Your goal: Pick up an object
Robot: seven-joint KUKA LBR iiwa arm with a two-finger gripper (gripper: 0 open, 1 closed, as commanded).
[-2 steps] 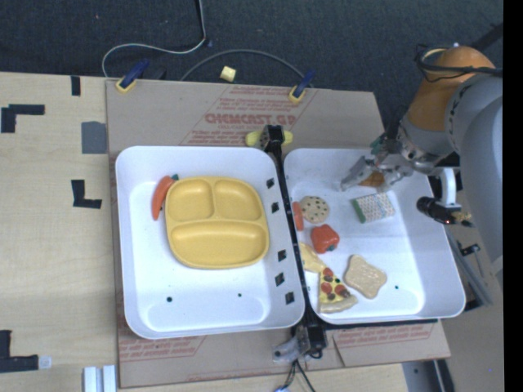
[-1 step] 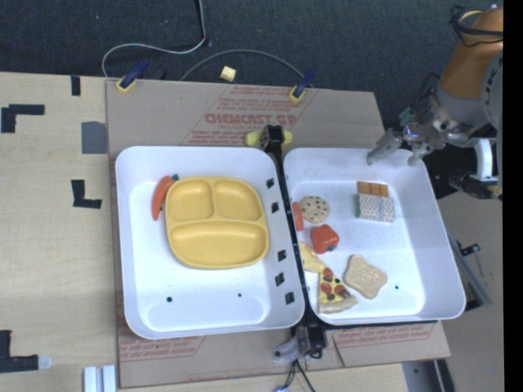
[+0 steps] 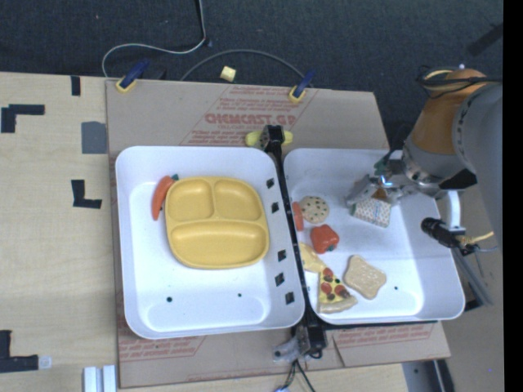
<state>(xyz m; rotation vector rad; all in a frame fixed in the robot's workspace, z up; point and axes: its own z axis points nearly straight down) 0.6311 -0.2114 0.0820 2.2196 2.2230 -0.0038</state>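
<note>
Claw (image 3: pixel 372 193) over small patterned block (image 3: pixel 373 211) | grip state: cannot tell | block likely light, rigid; grasp flat sides.

You're looking at lab test bench: cardboard sheet (image 3: pixel 245 121) clamped over wood top, loose cables (image 3: pixel 196 23), twin white bins (image 3: pixel 131 219), toy food (image 3: pixel 325 237).

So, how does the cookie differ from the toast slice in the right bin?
The cookie is round and speckled; the toast is squarish with a browner crust. The cookie lies near the divider between the bins, above the red pepper; the toast lies lower, beside the pizza slice. Both are flat, tan toy foods lying in the right bin.
</note>
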